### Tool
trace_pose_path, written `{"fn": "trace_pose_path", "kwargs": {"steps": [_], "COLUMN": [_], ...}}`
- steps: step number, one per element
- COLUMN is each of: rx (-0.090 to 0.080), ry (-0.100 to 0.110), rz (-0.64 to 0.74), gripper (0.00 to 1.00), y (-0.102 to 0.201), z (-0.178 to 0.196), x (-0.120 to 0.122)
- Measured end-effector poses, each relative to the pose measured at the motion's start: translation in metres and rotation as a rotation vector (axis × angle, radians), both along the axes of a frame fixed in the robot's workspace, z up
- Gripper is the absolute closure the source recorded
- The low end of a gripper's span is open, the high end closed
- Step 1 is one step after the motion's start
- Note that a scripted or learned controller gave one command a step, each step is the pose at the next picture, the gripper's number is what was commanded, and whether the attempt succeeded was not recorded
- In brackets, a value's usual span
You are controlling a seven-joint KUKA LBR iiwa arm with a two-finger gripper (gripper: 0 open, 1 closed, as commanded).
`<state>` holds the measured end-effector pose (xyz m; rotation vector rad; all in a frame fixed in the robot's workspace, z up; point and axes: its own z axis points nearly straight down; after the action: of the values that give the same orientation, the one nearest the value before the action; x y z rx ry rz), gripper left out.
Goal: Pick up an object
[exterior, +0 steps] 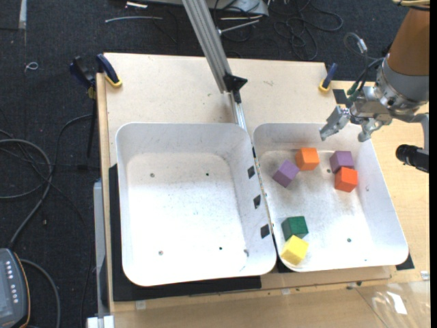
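My gripper (pixel 349 127) hangs open above the far rim of the right bin (pixel 382 241), its two fingers spread apart with nothing between them. Below it in the bin lie an orange cube (pixel 307 158), a purple cube (pixel 341 160) and a red-orange cube (pixel 346 179). A second purple cube (pixel 286 173) sits left of those. Near the bin's front edge a green cube (pixel 295 225) rests beside a yellow cube (pixel 295 250).
The left bin (pixel 177 203) sits next to the right one, their rims meeting at the middle. A slanted metal bar (pixel 208 39) runs from the top down to the bins' junction. Clamps (pixel 109 72) grip the board's far corners.
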<state>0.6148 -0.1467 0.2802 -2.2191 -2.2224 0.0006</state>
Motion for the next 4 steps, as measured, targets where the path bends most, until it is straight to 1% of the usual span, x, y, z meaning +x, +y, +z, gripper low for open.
{"fn": "trace_pose_path", "kwargs": {"steps": [1,2,3,4], "rx": [0.000,-0.002,0.003,-0.003], "ry": [0.006,-0.003,-0.006,-0.003], "rz": [0.002,0.003,0.008,-0.006], "gripper": [0.00,1.00,1.00,1.00], "y": [0.000,-0.001,0.113,0.056], "z": [-0.160,-0.144,-0.082,-0.085], "x": [0.036,0.039,0.038,0.042]}}
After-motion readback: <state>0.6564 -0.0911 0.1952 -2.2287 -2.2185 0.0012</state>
